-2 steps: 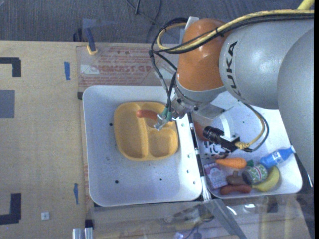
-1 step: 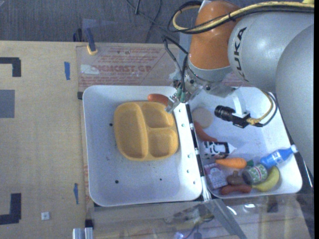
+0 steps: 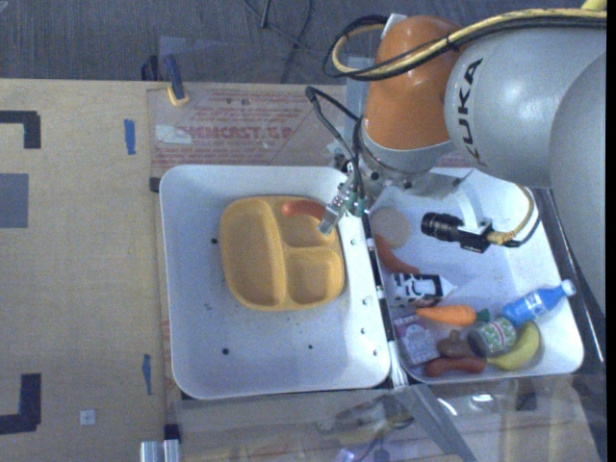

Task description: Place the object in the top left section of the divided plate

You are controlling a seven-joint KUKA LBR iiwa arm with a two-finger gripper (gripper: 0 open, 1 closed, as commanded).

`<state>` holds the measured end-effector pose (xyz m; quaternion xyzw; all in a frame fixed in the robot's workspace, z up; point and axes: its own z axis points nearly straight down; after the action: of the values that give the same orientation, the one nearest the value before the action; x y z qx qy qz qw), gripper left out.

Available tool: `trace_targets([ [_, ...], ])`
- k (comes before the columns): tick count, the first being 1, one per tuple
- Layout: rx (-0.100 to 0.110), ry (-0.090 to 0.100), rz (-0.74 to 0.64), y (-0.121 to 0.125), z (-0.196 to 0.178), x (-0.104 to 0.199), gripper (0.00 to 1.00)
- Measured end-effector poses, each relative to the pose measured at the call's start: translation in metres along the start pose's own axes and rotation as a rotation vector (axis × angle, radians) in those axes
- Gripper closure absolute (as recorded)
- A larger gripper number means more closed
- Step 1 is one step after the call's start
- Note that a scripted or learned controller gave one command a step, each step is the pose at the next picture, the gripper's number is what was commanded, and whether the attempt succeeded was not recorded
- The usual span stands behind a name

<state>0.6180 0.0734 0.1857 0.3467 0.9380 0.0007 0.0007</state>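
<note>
Legible text: black capital letters "KUKA" on the grey curved casing of the robot arm (image 3: pixel 500 94), partly cut off by the curve, up and to the right of the jaws. Faded red printed lettering runs across the flat brown cardboard sheet (image 3: pixel 241 131) beyond the left bin, up and to the left of the jaws; it is too blurred to read. The small white card with black marks (image 3: pixel 420 286), below and right of the jaws, is likewise illegible.
</note>
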Motion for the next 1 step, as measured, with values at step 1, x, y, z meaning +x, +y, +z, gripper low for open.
trace_targets([
  [1,-0.001,0.0,-0.133,-0.0036,-0.0001,0.0158,1.0],
])
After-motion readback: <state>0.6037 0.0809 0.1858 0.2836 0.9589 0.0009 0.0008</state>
